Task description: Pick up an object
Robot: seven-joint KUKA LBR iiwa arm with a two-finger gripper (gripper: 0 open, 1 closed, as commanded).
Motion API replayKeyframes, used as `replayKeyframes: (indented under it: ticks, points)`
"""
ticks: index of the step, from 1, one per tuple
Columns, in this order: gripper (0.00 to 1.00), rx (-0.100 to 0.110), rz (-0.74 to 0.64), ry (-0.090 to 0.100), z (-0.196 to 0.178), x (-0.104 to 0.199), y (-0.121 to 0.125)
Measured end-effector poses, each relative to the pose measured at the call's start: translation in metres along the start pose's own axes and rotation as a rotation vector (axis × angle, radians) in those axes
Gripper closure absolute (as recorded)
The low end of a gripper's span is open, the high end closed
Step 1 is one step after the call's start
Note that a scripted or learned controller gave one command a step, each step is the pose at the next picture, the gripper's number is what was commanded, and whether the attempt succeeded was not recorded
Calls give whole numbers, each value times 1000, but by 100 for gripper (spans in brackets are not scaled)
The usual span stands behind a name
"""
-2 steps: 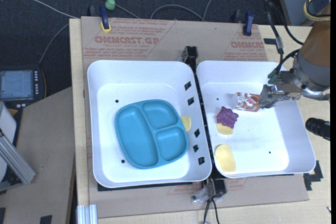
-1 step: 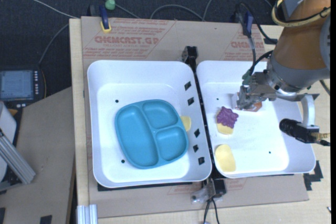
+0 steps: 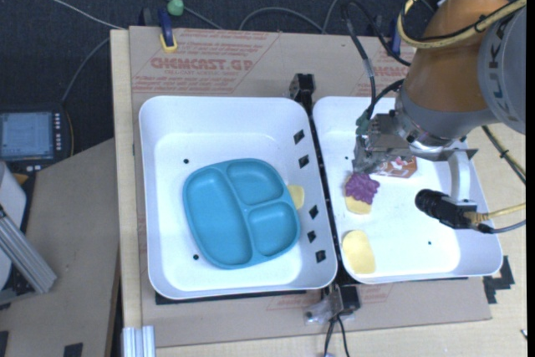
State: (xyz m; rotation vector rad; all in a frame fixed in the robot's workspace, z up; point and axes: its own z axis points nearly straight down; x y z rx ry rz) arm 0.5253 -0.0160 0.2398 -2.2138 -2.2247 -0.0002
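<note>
**Pincer low over purple toy in right bin**

Poised at the right bin (image 3: 468,263), pincer (image 3: 374,156) just above a purple grape-like toy (image 3: 362,188); finger state cannot be told from this slant. Likely set there to come straight down on the nearest target. Toy lying near the bin's left wall, touching a yellow piece (image 3: 359,206), long axis running roughly up-down in view, slightly tilted. Elsewhere: pale yellow lump (image 3: 359,252) near the front rim, brown packet (image 3: 401,166) beside the wrist, blue divided tray (image 3: 241,211) in the left bin (image 3: 159,180).
</note>
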Motion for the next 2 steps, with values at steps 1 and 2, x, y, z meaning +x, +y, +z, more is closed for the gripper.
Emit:
replayKeyframes:
  ticks: [1, 2]
  points:
    - [100, -1, 0, 0, 7, 44, 8]
    - [100, -2, -2, 1, 0, 101, 6]
